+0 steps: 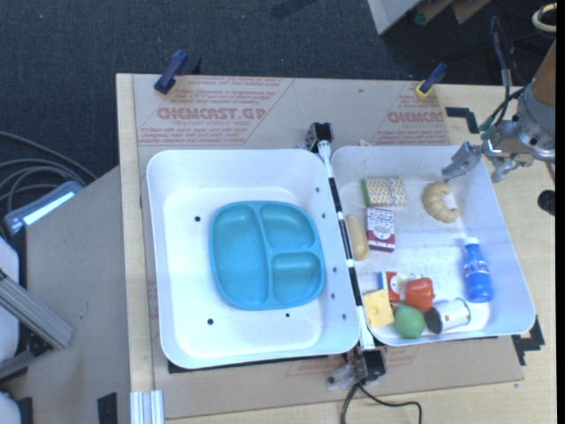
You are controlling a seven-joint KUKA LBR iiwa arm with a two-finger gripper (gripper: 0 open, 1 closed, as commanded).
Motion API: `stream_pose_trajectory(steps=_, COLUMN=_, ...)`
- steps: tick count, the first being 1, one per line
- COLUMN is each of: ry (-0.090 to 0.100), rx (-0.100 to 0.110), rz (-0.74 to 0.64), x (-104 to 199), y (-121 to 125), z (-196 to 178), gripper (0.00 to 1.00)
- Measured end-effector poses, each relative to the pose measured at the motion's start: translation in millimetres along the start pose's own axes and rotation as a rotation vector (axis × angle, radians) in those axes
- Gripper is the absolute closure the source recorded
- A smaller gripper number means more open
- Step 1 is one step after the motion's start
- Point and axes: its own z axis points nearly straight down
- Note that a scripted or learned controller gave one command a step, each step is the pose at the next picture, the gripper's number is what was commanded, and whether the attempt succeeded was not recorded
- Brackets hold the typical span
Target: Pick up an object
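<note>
My gripper (pixel 481 163) hangs over the far right corner of the right bin (pixel 516 263), open with nothing between its fingers. Just in front of it and to its left lies a tan croissant (pixel 440 201). Further objects in this bin are a checkered cracker pack (pixel 385 191), a red and white carton (pixel 380 228), a tan cylinder (pixel 357 237) against the left wall, a blue bottle (pixel 476 272), a red piece (pixel 419 293), a yellow cheese wedge (pixel 378 308), a green ball (pixel 408 322) and a small white can (pixel 452 314).
The left bin (pixel 172 237) holds a blue divided plate (pixel 267 254). A black clamp (pixel 320 134) sits where the two bins meet at the back. Blue clips (pixel 171 71) pin the cardboard sheet under the bins.
</note>
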Motion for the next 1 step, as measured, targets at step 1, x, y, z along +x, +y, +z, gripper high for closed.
stream_pose_trajectory(steps=1, ry=0.012, rx=0.008, rz=-0.003, x=-0.6, y=43.5, z=119.0, gripper=0.00)
